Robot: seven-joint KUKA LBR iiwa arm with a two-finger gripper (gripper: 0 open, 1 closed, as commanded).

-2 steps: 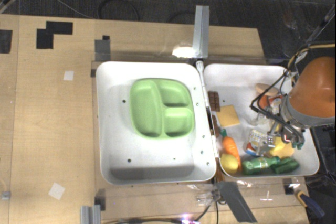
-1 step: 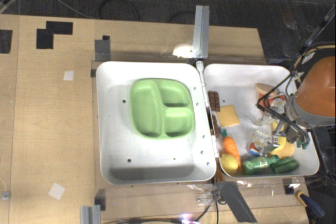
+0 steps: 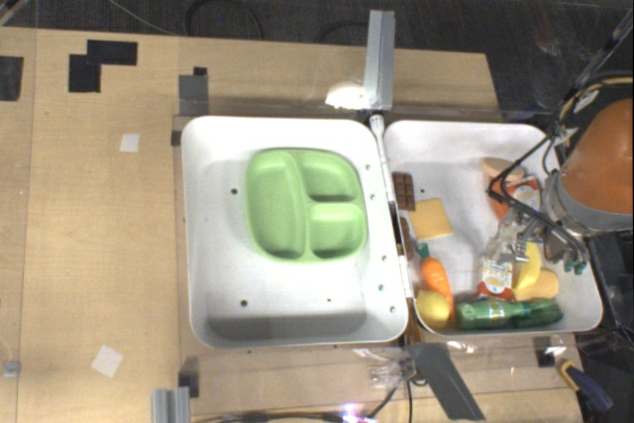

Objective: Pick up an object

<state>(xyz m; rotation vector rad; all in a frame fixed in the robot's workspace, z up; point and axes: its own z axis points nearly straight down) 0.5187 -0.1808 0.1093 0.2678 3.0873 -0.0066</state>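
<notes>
Arm (image 3: 597, 163) enters at right edge of frame, gripper (image 3: 515, 248) low over the right bin (image 3: 466, 139), just above a small bottle (image 3: 495, 277); cannot tell if jaws are open or closed. Bottle sits lower right in that bin, near carrot (image 3: 436, 274), cucumber (image 3: 508, 314), cheese slice (image 3: 431, 219). Left bin (image 3: 208, 243) holds a green divided tray (image 3: 302, 203).

From my seat, the arm (image 3: 599, 168) is cut off by the right edge. I can't make out the gripper (image 3: 515, 243) fingers against the clutter, and the pale item (image 3: 498, 169) behind the cables is partly hidden.
</notes>
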